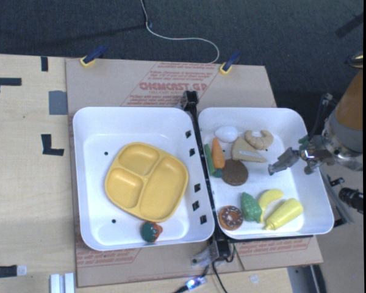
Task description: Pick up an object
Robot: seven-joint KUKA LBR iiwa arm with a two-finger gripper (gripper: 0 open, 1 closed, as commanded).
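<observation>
The right bin [293,122] holds several toy foods: a white egg [226,132], a tan pastry [259,139], a cheese wedge [247,152], a carrot [218,154], a brown cookie [235,173], a green vegetable [251,206], a yellow banana piece [269,197], a yellow bottle [285,214] and a donut [230,217]. My gripper [291,163] hangs over the right side of this bin, above the banana piece and to the right of the cheese. It is open, with only white bin floor showing between the fingers.
The left bin [85,127] carries a yellow divided plate [146,180] and a small green and red toy [150,231] near its front wall. A black divider [198,163] runs between the bins. The grey and orange arm [348,127] stands past the right bin's edge.
</observation>
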